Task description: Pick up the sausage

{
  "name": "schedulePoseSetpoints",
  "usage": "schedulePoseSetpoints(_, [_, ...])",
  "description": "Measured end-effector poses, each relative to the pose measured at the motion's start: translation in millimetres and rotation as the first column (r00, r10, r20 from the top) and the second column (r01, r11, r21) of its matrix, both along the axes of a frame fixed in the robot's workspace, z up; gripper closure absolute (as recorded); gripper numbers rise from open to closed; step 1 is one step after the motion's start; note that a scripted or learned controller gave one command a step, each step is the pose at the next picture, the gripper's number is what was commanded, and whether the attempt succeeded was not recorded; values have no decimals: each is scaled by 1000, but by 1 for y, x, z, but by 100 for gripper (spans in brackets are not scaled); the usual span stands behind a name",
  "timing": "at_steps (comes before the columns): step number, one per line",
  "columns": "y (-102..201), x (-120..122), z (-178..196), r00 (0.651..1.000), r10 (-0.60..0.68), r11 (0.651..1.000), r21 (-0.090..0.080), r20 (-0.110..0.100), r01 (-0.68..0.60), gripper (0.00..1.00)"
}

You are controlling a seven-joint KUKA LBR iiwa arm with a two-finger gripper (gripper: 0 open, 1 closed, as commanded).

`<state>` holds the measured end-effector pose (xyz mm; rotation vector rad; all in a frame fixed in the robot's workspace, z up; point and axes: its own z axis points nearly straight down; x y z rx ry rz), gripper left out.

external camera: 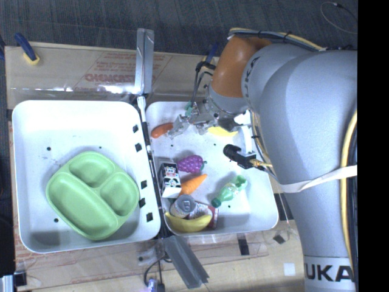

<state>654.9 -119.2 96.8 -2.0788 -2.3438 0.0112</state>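
Note:
The sausage (160, 129) is a short orange-red piece lying at the far left corner of the right bin (262, 207), close to the wall between the bins. My gripper (181, 125) is down in that bin just to the right of the sausage, at its right end. Whether it touches the sausage is unclear from this view. The grey arm with its orange band reaches in from the right, above the bin's far side.
The right bin also holds purple grapes (190, 162), a carrot (193, 183), a green bottle (228, 191), a small carton (169, 178), a can (182, 207), a banana (188, 224) and a yellow piece (220, 131). A green divided plate (91, 193) lies in the left bin (36, 126).

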Motion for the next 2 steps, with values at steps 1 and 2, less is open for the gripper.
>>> schedulePoseSetpoints(1, [0, 0, 0, 1000, 0, 1000, 0, 0, 0, 0])
schedulePoseSetpoints(2, [0, 0, 0, 1000, 0, 1000, 0, 0, 0, 0])
